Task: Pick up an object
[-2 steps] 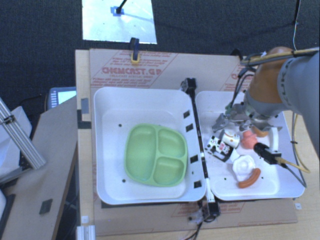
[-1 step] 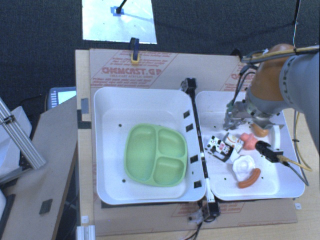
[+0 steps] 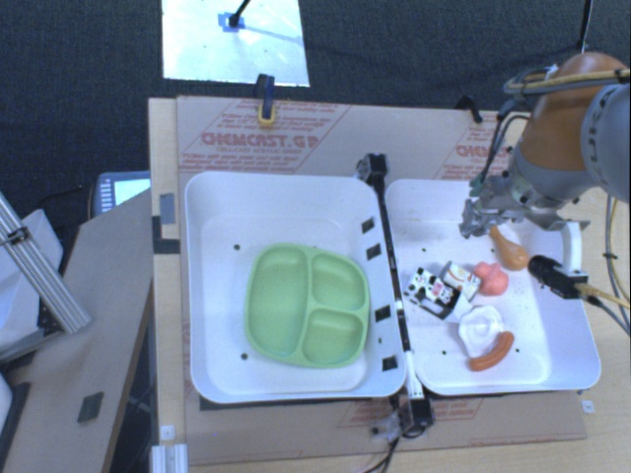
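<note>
Starting at the left, you are looking at the left bin [image 3: 212, 205], which is holding a pale green divided plate [image 3: 306, 305]. The plate is lying flat, toward the bin's near right part, with its three compartments facing up.

Moving right past the wall where the bins meet, you are coming to the right bin [image 3: 424, 215], where all the loose things to pick are sitting. They are gathering in its middle and near part, while its far left corner is showing bare white.

Nearest the shared wall, a black-and-white patterned piece [image 3: 429, 290] is lying tilted. A small white block [image 3: 461, 278] is touching its right side. Just beside that block, a pink lump [image 3: 492, 279] is resting. Nearer to you, a white cup-like piece [image 3: 479, 326] is sitting below the block. An orange sausage shape [image 3: 491, 352] is lying slantwise against the cup's near edge.

Farther back and to the right, an orange tapered piece [image 3: 510, 248] is lying just above the pink lump.

The gripper [image 3: 480, 223] is hanging over the far middle of the right bin, right next to the upper left end of that tapered piece. You are not getting a clear enough look to tell whether the gripper is open, closed or gripping anything.

Behind it, the arm [image 3: 567, 126] is reaching in from the right, with its orange band showing above the wrist.
</note>
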Robot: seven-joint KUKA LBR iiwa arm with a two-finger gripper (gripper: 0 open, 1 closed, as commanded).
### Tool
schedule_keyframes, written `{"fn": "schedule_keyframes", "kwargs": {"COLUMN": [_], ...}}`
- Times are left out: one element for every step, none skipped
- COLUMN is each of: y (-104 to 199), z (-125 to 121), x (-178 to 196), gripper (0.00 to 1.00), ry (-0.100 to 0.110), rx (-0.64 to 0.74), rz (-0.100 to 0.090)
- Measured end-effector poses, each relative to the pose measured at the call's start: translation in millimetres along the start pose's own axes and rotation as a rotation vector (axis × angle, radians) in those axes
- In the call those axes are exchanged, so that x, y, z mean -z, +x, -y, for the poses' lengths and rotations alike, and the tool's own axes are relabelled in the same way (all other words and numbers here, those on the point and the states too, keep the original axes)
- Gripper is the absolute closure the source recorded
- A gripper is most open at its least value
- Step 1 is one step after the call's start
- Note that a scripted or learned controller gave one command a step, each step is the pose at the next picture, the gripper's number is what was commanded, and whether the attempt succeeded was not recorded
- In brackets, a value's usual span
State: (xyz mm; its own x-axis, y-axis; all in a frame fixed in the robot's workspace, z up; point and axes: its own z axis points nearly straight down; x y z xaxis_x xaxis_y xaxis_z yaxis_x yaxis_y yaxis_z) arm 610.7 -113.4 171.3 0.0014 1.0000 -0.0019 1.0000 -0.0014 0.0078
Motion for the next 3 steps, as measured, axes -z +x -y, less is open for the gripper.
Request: {"fn": "schedule_keyframes", "kwargs": {"y": [-3.1, -3.4, 38.4], "z": [-2.5, -4.6, 11.3], "x": [44.1, 98.5, 99.0], "gripper": [1.00, 1.00, 1.00], "ry": [0.001, 0.000, 0.006], "rx": [0.005, 0.006, 0.010], "rz": [0.000, 0.000, -0.003]}}
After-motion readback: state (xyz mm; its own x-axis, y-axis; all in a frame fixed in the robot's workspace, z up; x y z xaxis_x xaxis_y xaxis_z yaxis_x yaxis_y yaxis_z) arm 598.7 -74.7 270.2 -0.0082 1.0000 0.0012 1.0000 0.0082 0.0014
